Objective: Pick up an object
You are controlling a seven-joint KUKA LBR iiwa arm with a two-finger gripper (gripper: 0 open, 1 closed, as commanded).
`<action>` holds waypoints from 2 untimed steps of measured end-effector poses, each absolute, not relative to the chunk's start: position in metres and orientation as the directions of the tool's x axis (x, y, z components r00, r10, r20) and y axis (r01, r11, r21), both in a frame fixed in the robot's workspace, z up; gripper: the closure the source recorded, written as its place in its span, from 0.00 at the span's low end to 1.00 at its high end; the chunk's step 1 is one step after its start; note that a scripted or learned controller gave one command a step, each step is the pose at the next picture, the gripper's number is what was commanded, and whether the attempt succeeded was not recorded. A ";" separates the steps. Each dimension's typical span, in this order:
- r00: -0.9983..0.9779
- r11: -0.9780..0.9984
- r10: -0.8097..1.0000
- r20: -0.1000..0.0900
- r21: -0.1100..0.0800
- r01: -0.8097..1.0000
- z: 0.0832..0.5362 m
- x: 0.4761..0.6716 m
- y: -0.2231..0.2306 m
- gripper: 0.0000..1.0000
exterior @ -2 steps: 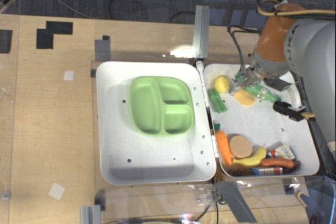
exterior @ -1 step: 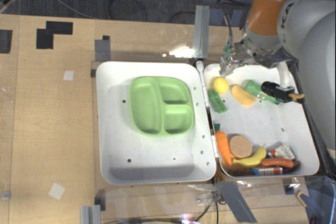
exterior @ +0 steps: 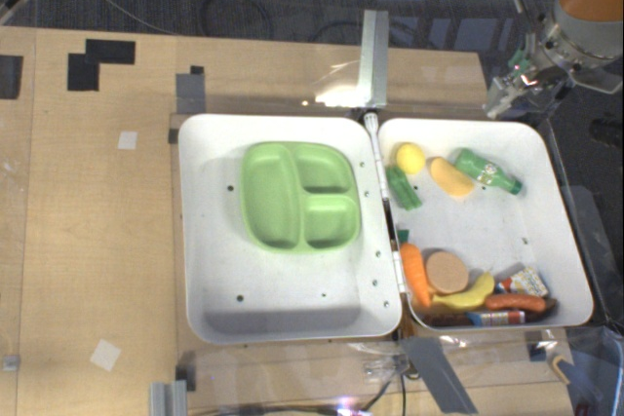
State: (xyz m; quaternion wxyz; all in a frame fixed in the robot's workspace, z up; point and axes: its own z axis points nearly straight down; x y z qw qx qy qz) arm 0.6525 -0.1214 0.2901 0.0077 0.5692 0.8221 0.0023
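Objects for picking all lie in the right bin (exterior: 556, 209), none of them lifted. The gripper (exterior: 515, 85) hangs just beyond that bin's far right corner, above the bench rather than over the toys, and whether it is released or clenched I cannot tell from this blur; nothing can be seen between its tips. Nearest to it lies a green bottle (exterior: 487, 170), touching a yellow-orange piece (exterior: 449, 177), with a lemon (exterior: 410, 158) and a green pod (exterior: 403, 187) just beside, toward the divider. Along the near edge sit a carrot (exterior: 416, 274), a brown disc (exterior: 448, 272) and a banana (exterior: 466, 295). The left bin (exterior: 205, 239) holds a green divided plate (exterior: 299, 196). By my judgement the task is at its start: approach, descent and grasp all remain.
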 end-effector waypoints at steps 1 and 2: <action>-0.359 0.359 0.933 0.001 -0.001 0.933 0.209 0.661 -0.075 1.00; -0.583 0.583 0.813 -0.010 0.008 0.813 0.280 0.670 -0.139 1.00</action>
